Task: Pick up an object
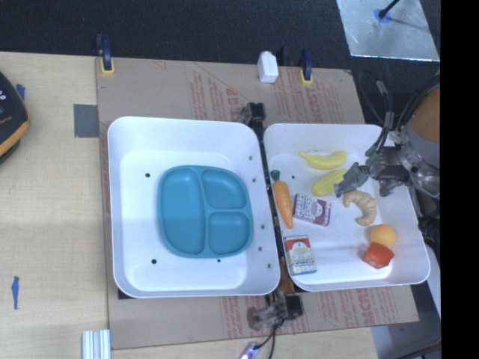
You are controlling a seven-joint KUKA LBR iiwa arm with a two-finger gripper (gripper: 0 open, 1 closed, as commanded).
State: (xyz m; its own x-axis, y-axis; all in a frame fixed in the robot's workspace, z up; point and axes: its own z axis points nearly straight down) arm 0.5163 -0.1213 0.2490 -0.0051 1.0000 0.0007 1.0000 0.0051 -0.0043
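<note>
The right white bin (404,275) holds several toy foods. Among them are a yellow banana (323,158), a second yellow piece (328,182), a carrot (282,203) by the left wall and a tan croissant (365,206). There are also a small red and white box (312,209), a carton (299,254), an orange fruit (382,235) and a red piece (378,256). My gripper (370,185) hangs over the bin's right half, open, just above the croissant. Its left finger (351,183) sits near the yellow piece. Nothing is between the fingers.
The left white bin (127,268) holds a blue divided plate (204,210). Clamps (105,54) pin the cardboard sheet at the back edge. A black and yellow object (9,118) lies at the far left of the bench.
</note>
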